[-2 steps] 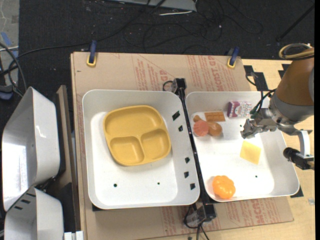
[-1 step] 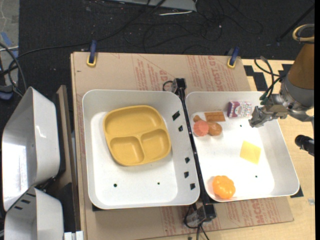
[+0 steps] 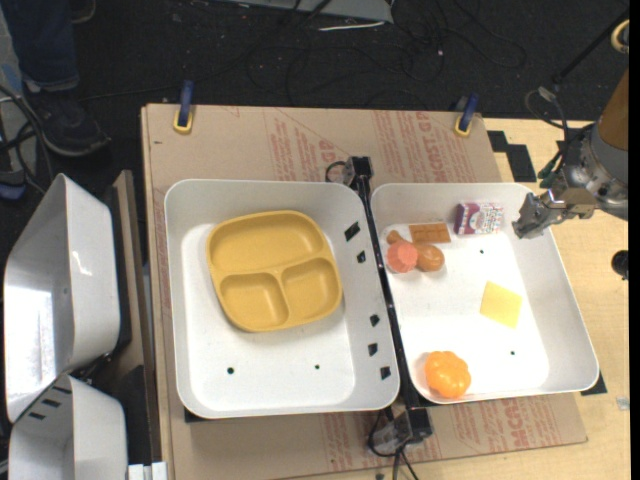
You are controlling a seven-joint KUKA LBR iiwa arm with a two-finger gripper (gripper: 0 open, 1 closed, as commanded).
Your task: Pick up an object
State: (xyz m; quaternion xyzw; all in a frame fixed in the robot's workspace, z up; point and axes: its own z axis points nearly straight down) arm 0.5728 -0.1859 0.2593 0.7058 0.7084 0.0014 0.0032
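Observation:
The right bin (image 3: 560, 298) holds several small items: a purple and white carton (image 3: 478, 218) at the back, a brown biscuit (image 3: 430, 233), a pink round piece (image 3: 402, 257) touching a brown ball (image 3: 430, 259), a yellow cheese wedge (image 3: 501, 303) and an orange pepper (image 3: 447, 374) near the front. My gripper (image 3: 535, 216) hangs over the bin's back right corner, just right of the carton, with nothing visibly between its fingers.
The left bin (image 3: 190, 368) bears a yellow three-compartment plate (image 3: 272, 268). A black divider with clips (image 3: 375, 268) runs between the bins. White containers (image 3: 55, 298) stand off the bench at the left. Clamps (image 3: 183, 120) grip the board's back edge.

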